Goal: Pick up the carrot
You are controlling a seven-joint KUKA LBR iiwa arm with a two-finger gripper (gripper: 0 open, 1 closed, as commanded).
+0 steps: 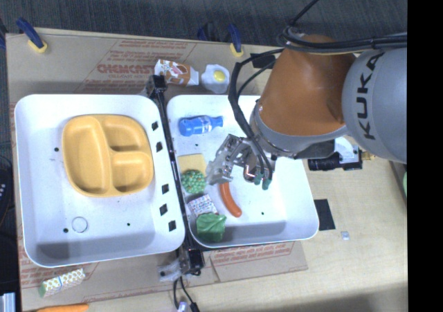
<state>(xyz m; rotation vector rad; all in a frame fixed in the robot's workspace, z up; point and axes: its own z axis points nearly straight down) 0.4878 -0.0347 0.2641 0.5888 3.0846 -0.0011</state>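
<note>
Presently catalogued, left to right: yellow divided tray (109, 153) in left bin (41, 234). Right bin (291, 214): green pouch (210, 226); carrot (230, 200), lying flat, near front wall. Likely light, rigid, smooth toy; pinch across the mid-shaft. Tool (243, 165) poised just above carrot, prongs spread, grasping nothing.

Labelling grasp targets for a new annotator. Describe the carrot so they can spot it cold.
Look in the right-hand white bin, in its lower half just under the gripper. The carrot lies there on the bin floor, a short orange stick slanting down to the right. Its neighbours to the left are a green ball and a green leafy piece; it is the bin's one slim orange item.
</note>
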